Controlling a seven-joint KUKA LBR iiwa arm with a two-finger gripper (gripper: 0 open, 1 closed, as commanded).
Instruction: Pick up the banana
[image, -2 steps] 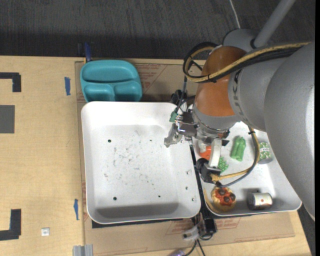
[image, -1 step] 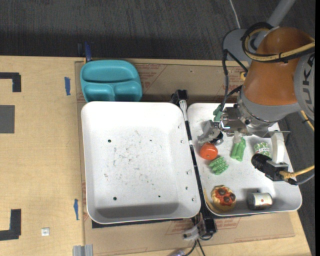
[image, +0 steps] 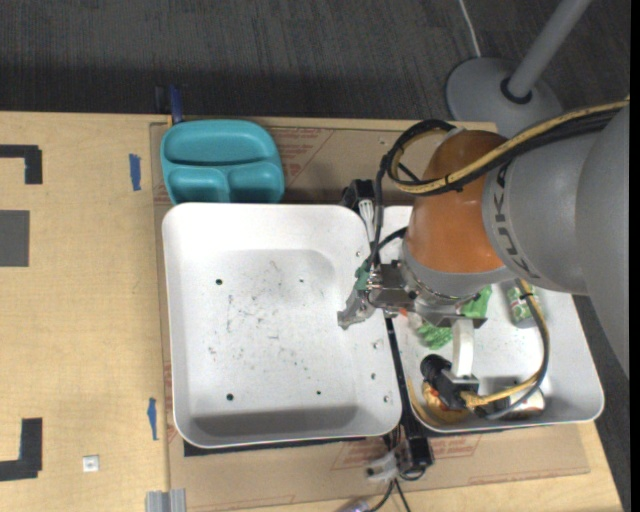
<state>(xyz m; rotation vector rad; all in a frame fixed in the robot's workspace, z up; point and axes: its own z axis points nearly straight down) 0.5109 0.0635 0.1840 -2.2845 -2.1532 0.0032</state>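
Observation:
My gripper hangs over the ridge where the two white bins meet, at the right edge of the left bin. The grey arm with its orange band reaches in from the right and covers most of the right bin. A yellowish-brown patch lies at the front of the right bin, under the wrist; I cannot tell whether it is the banana. I see nothing in the gripper.
A green object pokes out from under the wrist in the right bin, and another small green piece lies further right. A teal divided tray stands behind the left bin. The left bin's floor bears faint scuff marks.

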